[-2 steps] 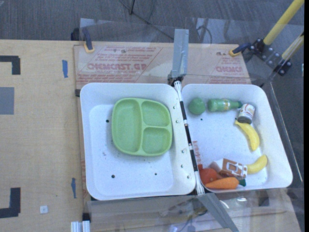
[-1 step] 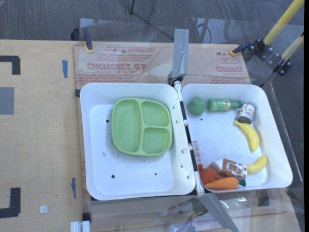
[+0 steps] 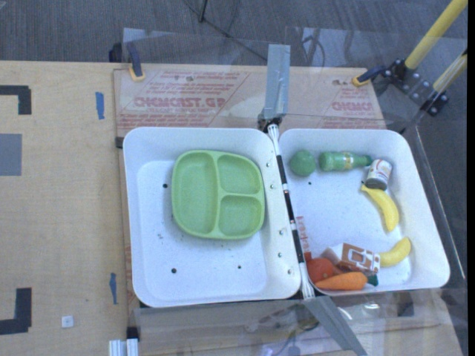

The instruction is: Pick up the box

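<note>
On the wooden bench (image 3: 59, 199), black markings and small strips of blue tape (image 3: 99, 105) are seen at the far left. A printed cardboard sheet (image 3: 185, 102) is laid behind the two bins.

The left bin (image 3: 141, 273) is occupied by a light green divided plate (image 3: 218, 194), which is set flat toward the bin's far right part; three compartments are formed in it, one long and two smaller.

In the right bin (image 3: 423, 199), a round green fruit (image 3: 302, 162) is placed at the far left corner, with a green bottle (image 3: 343, 160) lying on its side just beside it. A small labelled can (image 3: 378, 173) is tipped near the bottle's cap. Below it a banana (image 3: 384, 206) is laid curved along the right part of the bin.

The box (image 3: 359, 257), white with an orange-brown print, is found at the near edge of the right bin. It is flanked by a red vegetable (image 3: 320, 268) on its left and a second banana (image 3: 395, 251) on its right, which appears to touch it. An orange carrot (image 3: 341, 281) lies just in front of it.

Yellow poles (image 3: 441, 24) are seen at the upper right.
</note>
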You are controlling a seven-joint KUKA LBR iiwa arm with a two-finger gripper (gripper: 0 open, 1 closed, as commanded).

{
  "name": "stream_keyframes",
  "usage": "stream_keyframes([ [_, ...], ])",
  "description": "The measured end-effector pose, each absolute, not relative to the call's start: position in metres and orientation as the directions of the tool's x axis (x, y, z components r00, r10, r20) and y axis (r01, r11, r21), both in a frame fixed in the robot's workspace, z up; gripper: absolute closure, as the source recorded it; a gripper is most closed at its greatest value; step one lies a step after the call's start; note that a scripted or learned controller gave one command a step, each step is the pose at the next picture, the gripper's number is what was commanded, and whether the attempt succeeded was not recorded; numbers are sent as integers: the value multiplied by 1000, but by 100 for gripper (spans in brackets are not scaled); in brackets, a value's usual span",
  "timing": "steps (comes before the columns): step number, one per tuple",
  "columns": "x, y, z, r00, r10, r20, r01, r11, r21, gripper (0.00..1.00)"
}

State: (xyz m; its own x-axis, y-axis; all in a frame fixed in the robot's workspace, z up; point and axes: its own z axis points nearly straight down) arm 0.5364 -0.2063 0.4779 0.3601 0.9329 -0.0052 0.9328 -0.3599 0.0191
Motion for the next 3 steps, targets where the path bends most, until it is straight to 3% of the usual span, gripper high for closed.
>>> stream_keyframes([
  [1,537,-206,489,358,934,-6,933,-358,24,100],
  [2,537,-206,489,358,934,-6,933,-358,24,0],
  [3,539,-206,499,356,934,-7,934,-356,28,100],
])
